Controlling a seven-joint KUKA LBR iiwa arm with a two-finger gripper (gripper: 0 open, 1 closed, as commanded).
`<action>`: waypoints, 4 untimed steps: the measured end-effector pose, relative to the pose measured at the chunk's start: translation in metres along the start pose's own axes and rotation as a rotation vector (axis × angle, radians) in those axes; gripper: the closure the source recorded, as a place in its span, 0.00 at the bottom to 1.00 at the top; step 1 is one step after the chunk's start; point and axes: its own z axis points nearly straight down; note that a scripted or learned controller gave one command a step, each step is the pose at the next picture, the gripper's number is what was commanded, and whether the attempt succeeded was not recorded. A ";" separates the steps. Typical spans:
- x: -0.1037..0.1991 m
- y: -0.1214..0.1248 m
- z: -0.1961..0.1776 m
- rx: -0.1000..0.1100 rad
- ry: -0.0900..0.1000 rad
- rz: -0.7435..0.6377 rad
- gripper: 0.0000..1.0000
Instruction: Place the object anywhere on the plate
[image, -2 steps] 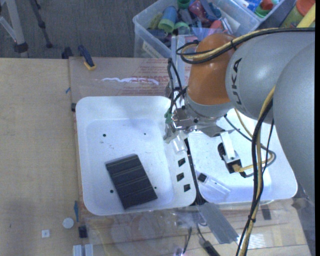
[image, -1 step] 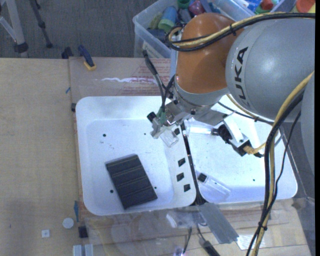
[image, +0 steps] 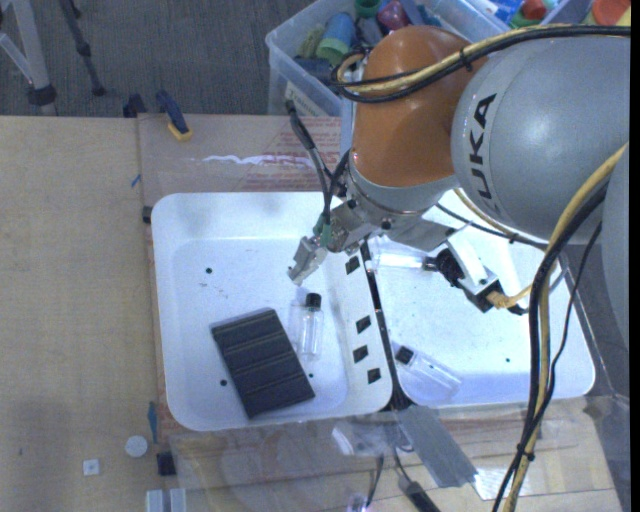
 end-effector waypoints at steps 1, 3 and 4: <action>0.000 0.001 -0.010 -0.003 -0.001 0.001 1.00; 0.024 0.062 0.014 0.001 0.003 -0.845 1.00; 0.037 0.113 0.012 -0.005 -0.001 -1.074 1.00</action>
